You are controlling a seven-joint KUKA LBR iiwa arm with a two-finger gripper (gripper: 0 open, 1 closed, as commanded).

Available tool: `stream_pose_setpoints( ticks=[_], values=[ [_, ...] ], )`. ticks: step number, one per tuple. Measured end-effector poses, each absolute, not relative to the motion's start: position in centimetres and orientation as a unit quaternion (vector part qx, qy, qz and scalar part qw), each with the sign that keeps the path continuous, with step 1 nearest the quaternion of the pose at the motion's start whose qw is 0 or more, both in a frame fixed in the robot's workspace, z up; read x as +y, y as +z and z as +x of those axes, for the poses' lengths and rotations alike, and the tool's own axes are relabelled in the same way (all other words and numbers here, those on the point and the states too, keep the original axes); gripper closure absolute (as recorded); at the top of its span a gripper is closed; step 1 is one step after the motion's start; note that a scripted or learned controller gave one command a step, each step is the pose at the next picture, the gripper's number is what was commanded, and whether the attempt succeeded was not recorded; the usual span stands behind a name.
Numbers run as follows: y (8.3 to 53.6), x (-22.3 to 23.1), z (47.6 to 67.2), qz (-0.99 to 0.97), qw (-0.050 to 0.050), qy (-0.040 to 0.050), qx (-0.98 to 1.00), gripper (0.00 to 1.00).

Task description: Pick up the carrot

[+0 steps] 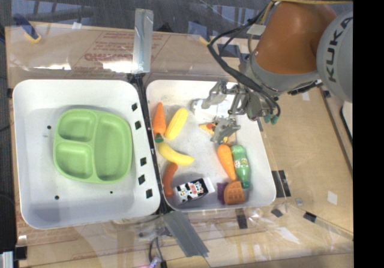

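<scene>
Two orange carrots lie in the right bin (264, 159). One carrot (159, 120) lies against the left wall with its green end toward the front. The other carrot (226, 161) lies right of centre, beside a green bottle (240, 165). My gripper (217, 115) hangs over the back middle of this bin, open, with bare bin floor between its fingers. Its nearer finger (225, 129) ends just behind the top of the right-hand carrot. A small yellow-orange piece (207, 128) lies next to that finger. Nothing is held.
In the right bin are also a yellow corn-like piece (176, 124), a banana (174, 154), a red sausage-like piece (170, 178), a black-and-white carton (193, 189) and a purple-orange item (233, 192). The left bin (30, 141) holds a green divided plate (93, 145).
</scene>
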State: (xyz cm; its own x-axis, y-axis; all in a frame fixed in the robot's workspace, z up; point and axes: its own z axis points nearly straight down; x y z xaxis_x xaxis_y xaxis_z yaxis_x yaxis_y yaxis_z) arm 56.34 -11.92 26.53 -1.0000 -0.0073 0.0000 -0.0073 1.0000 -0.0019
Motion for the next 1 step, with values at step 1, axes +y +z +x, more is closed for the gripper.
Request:
stream_pose_setpoints(
  ticks=[1],
  values=[
    [20.75,-18.56,55.52,0.018,-0.002,-0.0002,1.000,0.00]
  ],
)
